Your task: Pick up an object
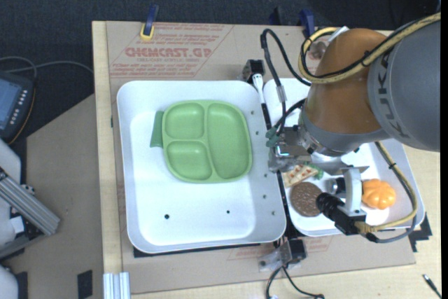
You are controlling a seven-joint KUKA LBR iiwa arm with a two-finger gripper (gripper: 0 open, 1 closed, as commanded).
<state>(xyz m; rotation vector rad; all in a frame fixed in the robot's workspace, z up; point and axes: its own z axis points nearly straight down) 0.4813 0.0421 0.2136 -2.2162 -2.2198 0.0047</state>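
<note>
Tool (302, 168) low in right bin (308, 222) (grip state unclear), beside brown disc (305, 198), orange toy (378, 194) nearby

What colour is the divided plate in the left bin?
Light green; the divided plate shows clearly in the camera view.

Plastic, cardboard and smooth metal

The green divided plate (208, 141) looks like matt plastic — the white bins (140, 171) smooth, slightly glossy plastic. The bench top (105, 80) is printed brown cardboard or paper — the arm (392, 94) has a smooth grey and orange shell.
</note>
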